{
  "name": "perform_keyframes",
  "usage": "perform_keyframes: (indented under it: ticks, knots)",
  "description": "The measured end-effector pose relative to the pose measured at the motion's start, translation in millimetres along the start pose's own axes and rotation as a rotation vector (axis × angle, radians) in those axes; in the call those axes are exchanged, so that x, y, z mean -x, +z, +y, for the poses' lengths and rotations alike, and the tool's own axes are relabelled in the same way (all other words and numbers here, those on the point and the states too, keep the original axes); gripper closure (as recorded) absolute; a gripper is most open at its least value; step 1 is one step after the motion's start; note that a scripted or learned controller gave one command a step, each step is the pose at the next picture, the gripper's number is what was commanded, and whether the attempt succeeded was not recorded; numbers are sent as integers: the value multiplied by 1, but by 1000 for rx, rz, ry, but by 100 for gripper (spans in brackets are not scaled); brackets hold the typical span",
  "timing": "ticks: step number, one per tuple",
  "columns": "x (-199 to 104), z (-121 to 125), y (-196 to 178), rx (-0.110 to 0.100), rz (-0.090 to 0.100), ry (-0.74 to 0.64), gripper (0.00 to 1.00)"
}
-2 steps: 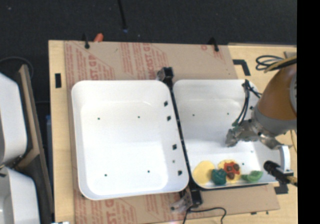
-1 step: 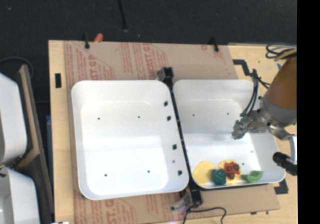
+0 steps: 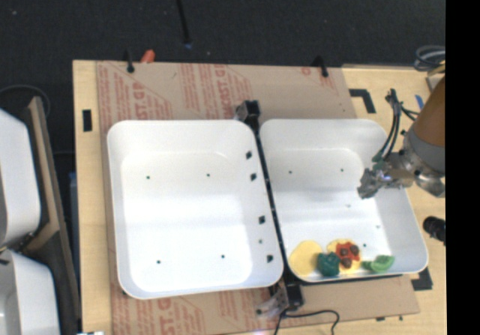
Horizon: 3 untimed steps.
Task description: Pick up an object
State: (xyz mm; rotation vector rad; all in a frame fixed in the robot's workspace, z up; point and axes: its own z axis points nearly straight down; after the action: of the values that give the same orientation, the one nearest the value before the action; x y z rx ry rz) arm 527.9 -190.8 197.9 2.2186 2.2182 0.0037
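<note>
We note the gripper (image 3: 367,185) over the right bin (image 3: 315,139); jaw state undeterminable; 4 objects (image 3: 341,257) at the bin's near edge.

Gripper (image 3: 369,185) hangs low, seemingly tilted left.

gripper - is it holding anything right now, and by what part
Nothing visible in the gripper; it hangs over the right bin, apart from the small objects at the near edge.

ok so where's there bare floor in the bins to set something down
The left bin has open white floor wall to wall. In the right bin, the far half is free up to the gripper by the right wall. The near edge is crowded: yellow piece, dark green piece, red piece, green piece.
</note>
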Motion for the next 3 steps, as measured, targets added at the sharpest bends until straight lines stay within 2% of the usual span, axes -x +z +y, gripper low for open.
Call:
perform_keyframes:
  ticks: [1,2,3]
  knots:
    - [1,7,-61,1,0,0,100]
    - [2,7,-85,-2,1,0,100]
    - [-49,20,-87,-3,2,-4,100]
